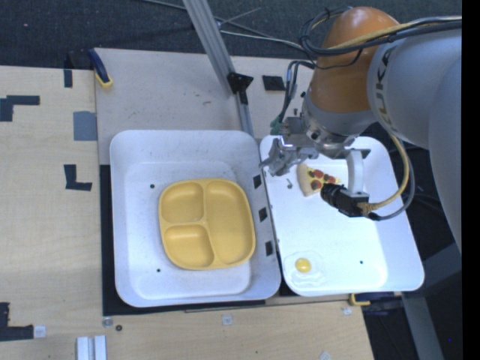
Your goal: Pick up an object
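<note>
A toy pizza slice [313, 178] lies in the upper middle of the right bin [375, 253], partly under the arm's wrist. A toy fried egg [304, 266] rests near that bin's front left corner. My gripper [280, 158] hangs low over the right bin's upper left corner, just left of the pizza slice and close to the wall between the bins. I see nothing held in it. A yellow divided plate [206, 222] sits in the middle of the left bin [135, 201].
The arm's orange band [352, 43] and grey body cover the upper right of the right bin. A black fitting with cable [343, 199] hangs beside the pizza slice. A slanted metal pole [217, 51] stands behind the bins.
</note>
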